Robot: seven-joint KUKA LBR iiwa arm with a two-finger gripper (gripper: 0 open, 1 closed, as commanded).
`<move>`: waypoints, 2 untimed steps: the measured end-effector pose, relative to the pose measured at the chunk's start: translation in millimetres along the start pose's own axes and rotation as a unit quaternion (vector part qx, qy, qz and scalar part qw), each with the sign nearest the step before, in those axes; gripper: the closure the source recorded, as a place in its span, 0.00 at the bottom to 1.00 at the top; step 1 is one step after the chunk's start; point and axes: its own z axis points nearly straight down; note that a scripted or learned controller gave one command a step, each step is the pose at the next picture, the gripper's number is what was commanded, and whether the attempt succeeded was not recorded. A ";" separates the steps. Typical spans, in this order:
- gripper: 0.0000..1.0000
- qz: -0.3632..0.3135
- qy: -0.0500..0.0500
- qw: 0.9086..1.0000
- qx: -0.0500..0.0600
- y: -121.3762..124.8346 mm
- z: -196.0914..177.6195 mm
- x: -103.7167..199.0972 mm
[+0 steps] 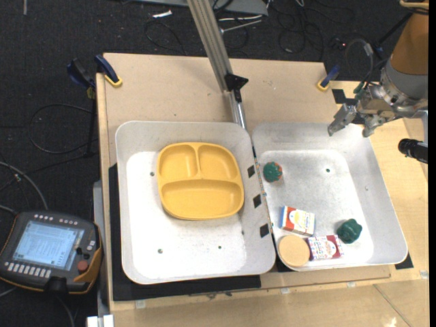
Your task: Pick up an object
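My gripper hangs over the far right corner of the right bin, its two fingers spread open with nothing between them. Below it in that bin lie a small green ball-like object near the left wall, a white and orange box, a tan round disc, a red and white packet and a dark green lump. All of these sit well toward the near side, apart from the gripper.
The left bin holds a yellow divided tray. A slanted metal pole rises from between the bins at the back. A teach pendant lies off the bench at the left. Clamps sit at the bench's far corners.
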 end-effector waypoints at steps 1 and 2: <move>0.00 0.000 0.000 1.000 0.000 0.4 -0.4 -0.1; 0.00 0.000 0.000 1.000 0.001 4.5 44.2 -2.5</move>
